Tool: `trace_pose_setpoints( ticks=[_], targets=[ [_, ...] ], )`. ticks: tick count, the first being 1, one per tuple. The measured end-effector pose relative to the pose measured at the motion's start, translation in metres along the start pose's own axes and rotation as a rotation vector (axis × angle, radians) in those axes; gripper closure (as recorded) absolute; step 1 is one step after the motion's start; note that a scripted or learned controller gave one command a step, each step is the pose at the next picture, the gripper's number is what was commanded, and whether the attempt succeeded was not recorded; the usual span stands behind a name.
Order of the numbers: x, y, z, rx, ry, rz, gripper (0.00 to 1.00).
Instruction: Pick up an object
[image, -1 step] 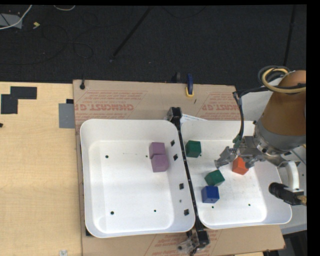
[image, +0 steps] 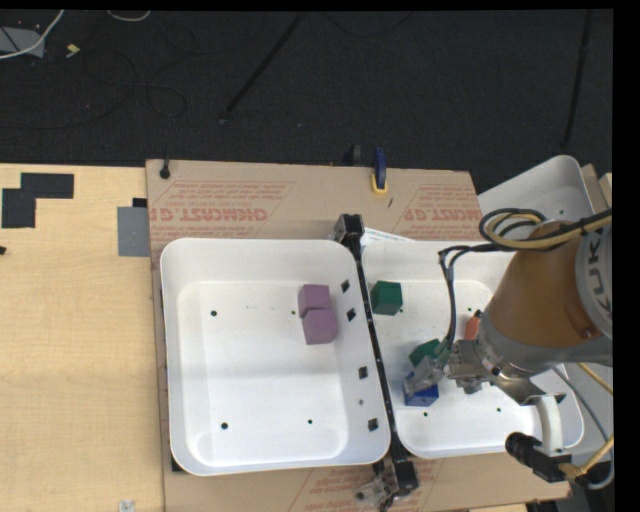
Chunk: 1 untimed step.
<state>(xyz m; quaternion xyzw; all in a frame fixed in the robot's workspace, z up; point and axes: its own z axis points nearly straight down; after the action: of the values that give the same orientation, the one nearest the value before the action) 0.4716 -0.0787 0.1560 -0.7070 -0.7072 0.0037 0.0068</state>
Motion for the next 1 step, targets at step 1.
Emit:
trace_pose_setpoints(
  ticks=[1],
  targets=[
    [-0.0028, 0.0030, -0.0136, -0.008, -0.003, 0.006, 1.00]
  ],
)
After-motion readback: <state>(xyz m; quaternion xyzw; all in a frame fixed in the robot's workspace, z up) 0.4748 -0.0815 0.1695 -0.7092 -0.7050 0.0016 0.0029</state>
